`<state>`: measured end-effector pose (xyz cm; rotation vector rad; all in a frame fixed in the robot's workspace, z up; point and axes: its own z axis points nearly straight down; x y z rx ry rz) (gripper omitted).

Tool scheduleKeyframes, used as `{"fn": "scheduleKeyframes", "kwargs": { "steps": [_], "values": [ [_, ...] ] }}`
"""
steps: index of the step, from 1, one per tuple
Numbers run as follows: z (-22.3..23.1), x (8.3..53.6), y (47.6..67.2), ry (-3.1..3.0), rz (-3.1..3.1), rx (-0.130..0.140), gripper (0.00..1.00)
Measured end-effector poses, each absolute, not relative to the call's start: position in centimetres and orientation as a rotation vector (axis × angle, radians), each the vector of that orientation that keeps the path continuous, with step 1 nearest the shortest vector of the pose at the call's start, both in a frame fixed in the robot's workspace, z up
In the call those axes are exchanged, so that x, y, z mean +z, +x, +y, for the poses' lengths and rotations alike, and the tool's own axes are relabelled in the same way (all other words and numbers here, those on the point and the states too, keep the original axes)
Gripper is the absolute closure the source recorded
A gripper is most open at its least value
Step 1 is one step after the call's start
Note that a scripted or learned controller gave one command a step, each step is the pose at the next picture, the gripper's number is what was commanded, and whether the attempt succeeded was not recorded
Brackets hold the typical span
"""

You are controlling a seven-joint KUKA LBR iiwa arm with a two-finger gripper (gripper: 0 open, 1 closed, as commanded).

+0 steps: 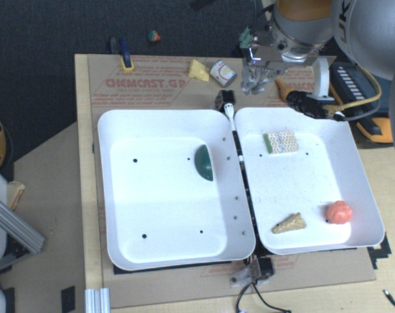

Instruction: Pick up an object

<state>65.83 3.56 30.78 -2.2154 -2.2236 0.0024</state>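
The two bins sit side by side on the table. The left bin (119, 175) holds one thing: a dark green piece (204, 162) close to its right wall, smooth and rounded by the look of it, so likely slippery and best pinched across its narrow width. The right bin (354, 175) holds three. A patterned sponge (280, 142) lies near its far edge; it looks light and soft, would give under the grip, and could be taken across its short sides. A pink ball (339, 212) rests by the near right corner, probably light but prone to roll. A tan wedge (289, 223) lies near the near edge, small and flat, the hardest to get under. The end effector (256, 77) hangs over the table's far edge, beyond both bins; I cannot tell how it is set.
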Motion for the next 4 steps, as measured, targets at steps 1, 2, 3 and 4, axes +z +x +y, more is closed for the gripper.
{"fn": "scheduleKeyframes", "kwargs": {
  "steps": [1,2,3,4],
  "values": [
    [5.6,48.8,66.7,-2.228,-2.236,-0.027,1.00],
    [10.2,38.3,66.5,-2.211,-2.221,0.012,1.00],
    [20.0,29.2,66.5,-2.208,-2.226,0.008,1.00],
    [19.1,31.4,62.7,-2.219,-2.219,0.004,1.00]
  ]
}}
